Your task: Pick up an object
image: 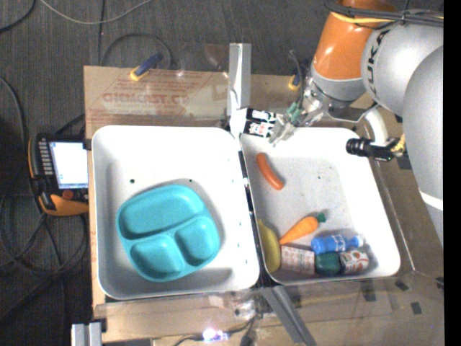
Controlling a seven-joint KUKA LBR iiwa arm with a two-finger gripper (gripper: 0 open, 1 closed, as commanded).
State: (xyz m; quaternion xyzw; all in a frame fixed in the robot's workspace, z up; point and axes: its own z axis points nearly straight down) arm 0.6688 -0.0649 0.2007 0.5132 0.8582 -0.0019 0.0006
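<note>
My gripper (282, 130) hangs over the back left corner of the right bin (374, 193), pointing down and to the left. Nothing shows in it. An orange-red sausage (271, 171) lies just in front of it on the bin floor, apart from it. Further forward lie a carrot (302, 227) with a green top and a yellow-green fruit (269, 244) against the left wall. A blue bottle (336, 242), a labelled packet (297, 258), a dark green item (328, 264) and a small red and white can (354, 261) crowd the front edge.
The left bin (108, 164) holds a teal divided plate (168, 231). A white upright post (239, 78) stands behind the wall between the bins, close to my gripper. A handheld pendant (57, 171) lies left of the bench.
</note>
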